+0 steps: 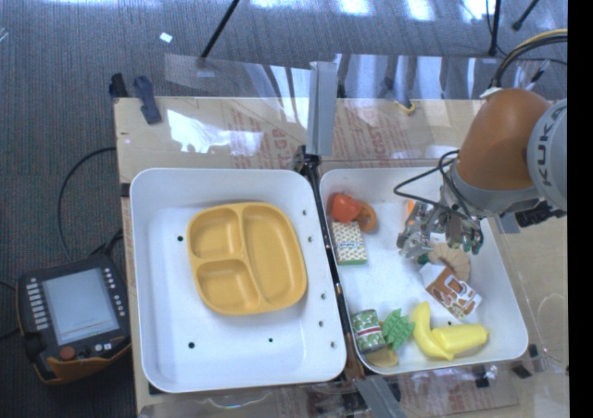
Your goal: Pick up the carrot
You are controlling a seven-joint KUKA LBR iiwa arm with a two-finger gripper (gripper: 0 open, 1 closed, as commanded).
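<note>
The gripper (pixel 428 233) hangs low over the upper middle of the right bin (pixel 514 300), below the arm's orange band (pixel 500 140). Its metal parts blur together from this height, so I cannot tell whether it is spread or closed, and nothing can be seen held in it.

Just to its upper left a thin orange sliver (pixel 409 209) pokes out beside the metalwork. This is probably the carrot, though most of it is covered by the gripper and its shape cannot be confirmed. If so, the carrot lies in the right bin, touching or just beside the gripper, and has not been lifted clear.

As a judgement, the task looks to be at the reach or grasp stage: the arm is positioned at the target, while a secure grip and the lift remain to be done.

Further out, a tomato-like red piece (pixel 346 207) sits near the bin's upper left corner, with a small patterned box (pixel 349 243) below it. A tan piece (pixel 454 261) and a printed packet (pixel 451 296) lie just beneath the gripper, and a banana (pixel 424 330) and a yellow block (pixel 460 339) rest near the bottom edge. The left bin (pixel 167 351) holds a yellow divided plate (pixel 246 257).

The arm's upper body is cut off at the right.
</note>
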